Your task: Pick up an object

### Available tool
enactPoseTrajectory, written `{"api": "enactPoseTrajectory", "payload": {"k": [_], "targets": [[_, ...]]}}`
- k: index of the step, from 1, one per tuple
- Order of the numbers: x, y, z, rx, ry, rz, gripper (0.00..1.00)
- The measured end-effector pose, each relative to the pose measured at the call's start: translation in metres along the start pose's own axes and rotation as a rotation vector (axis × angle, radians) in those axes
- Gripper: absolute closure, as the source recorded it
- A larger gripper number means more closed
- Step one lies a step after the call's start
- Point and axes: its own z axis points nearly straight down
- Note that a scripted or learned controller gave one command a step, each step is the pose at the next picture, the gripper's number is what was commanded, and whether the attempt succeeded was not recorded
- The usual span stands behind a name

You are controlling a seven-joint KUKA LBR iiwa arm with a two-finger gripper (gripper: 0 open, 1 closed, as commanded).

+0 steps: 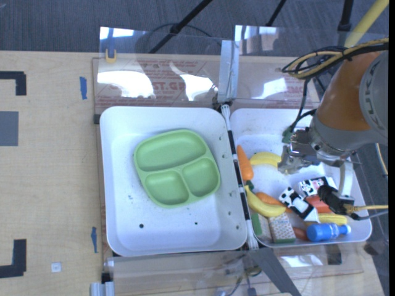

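The arm (pixel 355 97) reaches in from the right over the right bin (pixel 271 122); its gripper (pixel 290 163) hangs low beside a banana (pixel 265 160) near the bin's middle, and whether it is released or clenched I cannot tell; nothing shows as grasped. The right bin holds the clutter: a carrot (pixel 245 164) by the divider, a second banana (pixel 265 205) below it, a black-and-white toy (pixel 295 201), a blue bottle (pixel 327 231) at the front, a speckled block (pixel 281 228) beside it. The left bin (pixel 123 227) bears a green tray (pixel 177 166) with three compartments, lying flat at its centre.
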Motion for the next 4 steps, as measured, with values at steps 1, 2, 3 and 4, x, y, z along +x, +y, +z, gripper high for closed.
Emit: {"api": "enactPoseTrajectory", "payload": {"k": [1, 2, 3, 4], "targets": [[0.000, 0.000, 0.000, 0.000, 0.000, 0.000, 0.00], [-0.016, 0.053, 0.098, -0.005, 0.000, 0.084, 0.00], [-0.014, 0.054, 0.087, -0.007, -0.001, 0.080, 1.00], [0.026, 0.112, -0.001, -0.001, 0.000, -0.055, 1.00]]}}
